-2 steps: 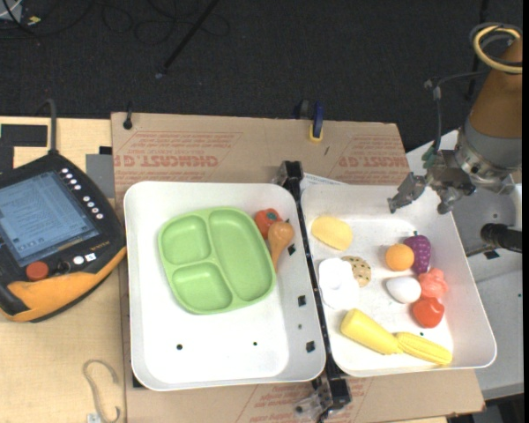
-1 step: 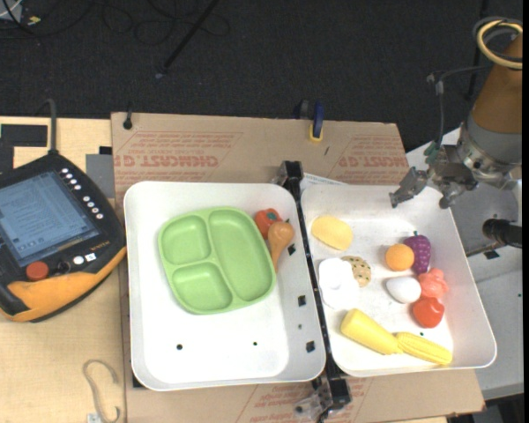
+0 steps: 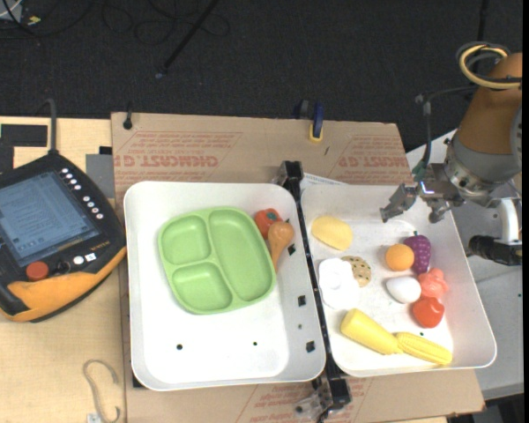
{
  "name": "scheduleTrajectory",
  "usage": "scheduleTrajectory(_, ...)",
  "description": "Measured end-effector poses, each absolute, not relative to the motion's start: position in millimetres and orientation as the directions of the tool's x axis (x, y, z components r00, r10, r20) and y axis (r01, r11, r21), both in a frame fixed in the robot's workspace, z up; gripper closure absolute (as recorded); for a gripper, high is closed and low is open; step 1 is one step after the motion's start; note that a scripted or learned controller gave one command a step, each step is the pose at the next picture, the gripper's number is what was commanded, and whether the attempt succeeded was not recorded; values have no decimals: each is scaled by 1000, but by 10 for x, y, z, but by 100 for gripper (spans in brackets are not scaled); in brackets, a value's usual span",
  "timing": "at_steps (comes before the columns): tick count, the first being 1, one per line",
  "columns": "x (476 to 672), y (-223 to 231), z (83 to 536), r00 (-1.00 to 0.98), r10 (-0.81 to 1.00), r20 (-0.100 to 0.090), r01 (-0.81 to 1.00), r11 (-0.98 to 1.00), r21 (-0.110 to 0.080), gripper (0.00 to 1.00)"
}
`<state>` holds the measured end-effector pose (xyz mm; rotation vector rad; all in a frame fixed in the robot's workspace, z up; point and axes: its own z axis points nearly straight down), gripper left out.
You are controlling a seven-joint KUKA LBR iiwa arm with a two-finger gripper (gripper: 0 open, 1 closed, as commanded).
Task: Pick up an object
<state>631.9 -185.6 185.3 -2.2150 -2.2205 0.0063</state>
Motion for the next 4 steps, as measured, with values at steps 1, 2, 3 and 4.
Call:
scheduleTrajectory(1,6233,-1776,1359,-3,1000,2,1000,3,-7,0)
scheduleTrajectory(2,6237,-1725,849,-7,1000,3,1000,7,-5,0)
scheduleTrajectory(3,6245,-1737,982,-7,1000,2,1000,7,-3,100)
scheduleTrajectory(4,6156,-1709,1531,1,1000,0,1000,-1,1,100)
